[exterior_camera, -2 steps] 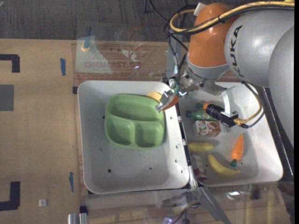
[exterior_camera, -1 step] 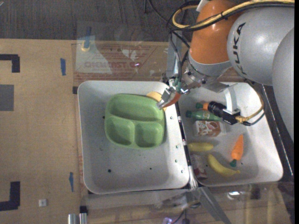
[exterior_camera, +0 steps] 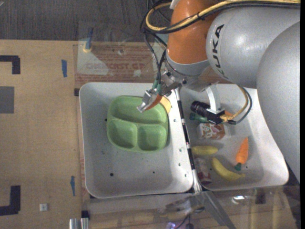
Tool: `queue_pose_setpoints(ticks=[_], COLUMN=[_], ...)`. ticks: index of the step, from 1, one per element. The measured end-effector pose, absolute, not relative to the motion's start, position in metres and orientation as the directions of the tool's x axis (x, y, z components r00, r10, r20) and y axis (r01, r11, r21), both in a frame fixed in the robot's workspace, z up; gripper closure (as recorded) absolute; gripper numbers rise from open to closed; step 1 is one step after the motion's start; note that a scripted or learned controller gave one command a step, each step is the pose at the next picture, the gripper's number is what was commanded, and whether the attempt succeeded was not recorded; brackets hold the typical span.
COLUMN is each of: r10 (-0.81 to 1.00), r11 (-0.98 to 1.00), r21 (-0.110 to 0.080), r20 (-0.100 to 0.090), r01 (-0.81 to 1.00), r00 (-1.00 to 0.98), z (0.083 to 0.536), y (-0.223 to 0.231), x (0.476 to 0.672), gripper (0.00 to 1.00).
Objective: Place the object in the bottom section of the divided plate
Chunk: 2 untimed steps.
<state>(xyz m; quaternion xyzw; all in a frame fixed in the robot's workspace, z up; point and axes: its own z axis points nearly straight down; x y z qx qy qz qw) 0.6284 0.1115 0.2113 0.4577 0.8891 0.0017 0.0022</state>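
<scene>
tan wooden bench top under flat, even light. black corner markers near left edge, blue tape strips beside. clear plastic sheet with faint red print taped down. dark wood-grain floor along the top.

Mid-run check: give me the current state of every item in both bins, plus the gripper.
Gripper: over the plate's top right rim, an orange piece at its tip.
Divided plate: green, flat in the left bin.
Carrot: lying in the right bin.
Bananas: lying near the right bin's lower edge.
Packet: lying flat, right bin.
</scene>
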Motion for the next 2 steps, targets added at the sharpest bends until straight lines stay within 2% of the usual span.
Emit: queue_pose_setpoints(ticks=[1,2], r10=[0.845,0.761], r11=[0.534,0.648], r21=[0.003,0.004], r20=[-0.001,-0.003], r01=[0.845,0.761], r00=[-0.534,-0.648], z=[0.238,0.197], y=[0.165,0.171], x=[0.595,0.636], gripper=[1.00,1.00])
